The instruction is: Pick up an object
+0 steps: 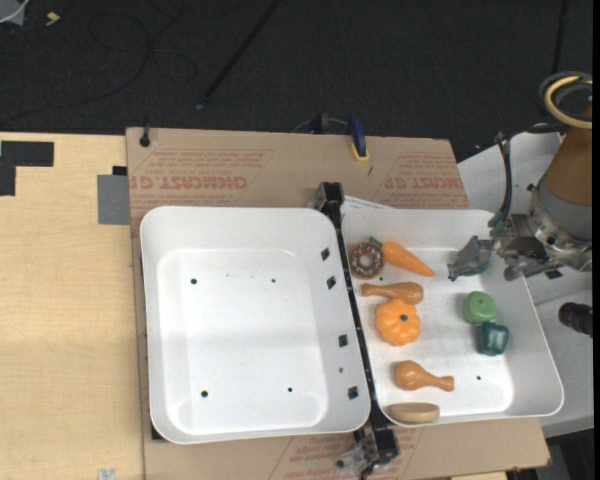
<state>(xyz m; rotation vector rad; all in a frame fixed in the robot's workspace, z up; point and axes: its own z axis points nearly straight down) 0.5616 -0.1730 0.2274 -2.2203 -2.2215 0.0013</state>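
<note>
1. Two white bins sit side by side on a cardboard sheet (240, 173) in the middle of the frame, and the sheet lies on a pale wood bench (50, 308)
2. The left bin (160, 318) shows its bare white floor with a few small dark dots
3. The right bin (540, 368) holds all the toy food
4. A brown donut (366, 259) lies at the upper left of the right bin, touching or just beside a carrot (408, 259) to its right
5. Below them lies a tan squash (395, 292), and just under it an orange pumpkin (397, 323) with a green stem
6. A drumstick (421, 376) lies toward the lower middle of that bin, and a tan bread piece (412, 413) rests on the bin's lower rim
7. A green apple (481, 306) sits right of centre, with a dark green pepper (491, 339) just below it
8. The arm (568, 183) comes in at the right edge of the frame, upper half
9. The gripper (471, 259) hangs over the upper right part of the right bin, above the apple and right of the carrot; nothing shows between its fingers
10. Whether the pincer is apart or together I cannot tell from this view
</note>
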